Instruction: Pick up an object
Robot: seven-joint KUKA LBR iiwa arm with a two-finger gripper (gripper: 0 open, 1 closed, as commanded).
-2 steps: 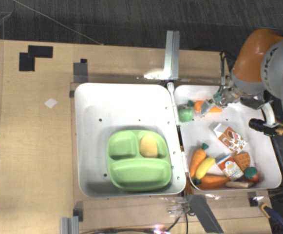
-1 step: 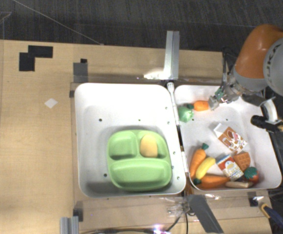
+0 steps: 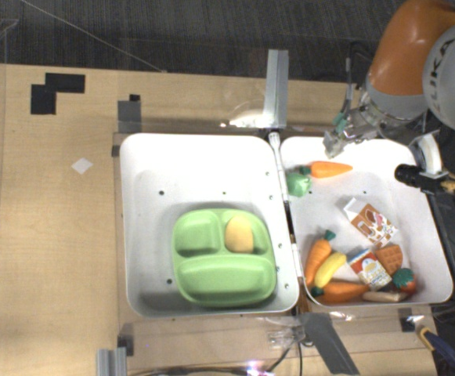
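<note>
Claw [image 3: 343,135]: hovering above the carrot [image 3: 330,169]; open or closed, I cannot tell.
Risk: carrot rolling aside, judging by its round shape.

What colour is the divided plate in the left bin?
Light green plate, clearest in the camera view.

End effector [image 3: 343,135] sits over the back edge of the right bin [image 3: 415,202], just behind a carrot [image 3: 329,169] with a green top; finger state too blurred to call. Left bin [image 3: 145,210] holds a green divided tray [image 3: 211,276] with a yellow item [image 3: 240,233], maybe a lemon, in its upper-right compartment. Toy food cluster [image 3: 360,269] sits at the right bin's front.
</note>
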